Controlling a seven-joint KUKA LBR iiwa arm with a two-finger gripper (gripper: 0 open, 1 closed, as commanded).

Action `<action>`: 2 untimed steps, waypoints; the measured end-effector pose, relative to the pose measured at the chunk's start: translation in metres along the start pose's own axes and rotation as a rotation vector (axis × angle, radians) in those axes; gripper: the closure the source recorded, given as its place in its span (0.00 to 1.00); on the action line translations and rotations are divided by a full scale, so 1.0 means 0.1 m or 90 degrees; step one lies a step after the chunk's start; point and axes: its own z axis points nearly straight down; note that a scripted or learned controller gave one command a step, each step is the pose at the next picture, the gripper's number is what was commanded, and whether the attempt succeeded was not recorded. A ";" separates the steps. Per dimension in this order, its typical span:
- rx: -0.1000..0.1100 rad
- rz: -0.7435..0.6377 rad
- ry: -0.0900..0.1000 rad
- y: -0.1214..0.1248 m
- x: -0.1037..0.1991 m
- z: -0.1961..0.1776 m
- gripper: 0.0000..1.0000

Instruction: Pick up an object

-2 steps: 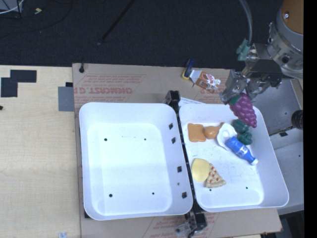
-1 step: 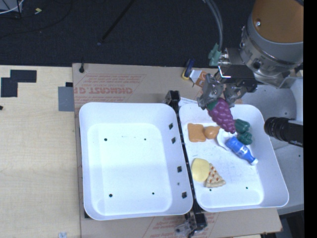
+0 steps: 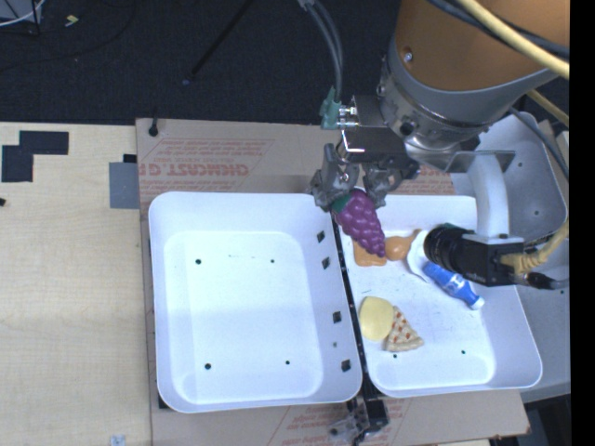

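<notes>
- Nearest you, a pizza slice (image 3: 403, 334) lies in the right bin (image 3: 497, 342), touching a yellow disc (image 3: 374, 316).
- Farther back you see a blue tube (image 3: 453, 284) and an orange piece (image 3: 392, 249).
- Your purple grapes (image 3: 363, 223) hang over that bin's far left corner, their top pinched between the narrowed jaws.

**Reaching in from the right, hand pointing down**

Stretching in from the upper right with the arm (image 3: 465, 35), showing the orange band broad at the top and the grey wrist (image 3: 432, 124) just beneath it. Pointing the hand (image 3: 355, 193) downward and a little leftward. Pinching the top of a purple grape bunch (image 3: 363, 223) between the two dark fingers (image 3: 327, 186), the rest of the bunch hanging below the fingertips.
</notes>
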 end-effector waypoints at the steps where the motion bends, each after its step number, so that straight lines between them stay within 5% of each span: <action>1: -0.002 0.002 0.000 0.01 0.24 -0.10 1.00; 2: 0.005 0.001 -0.003 0.01 0.78 1.08 1.00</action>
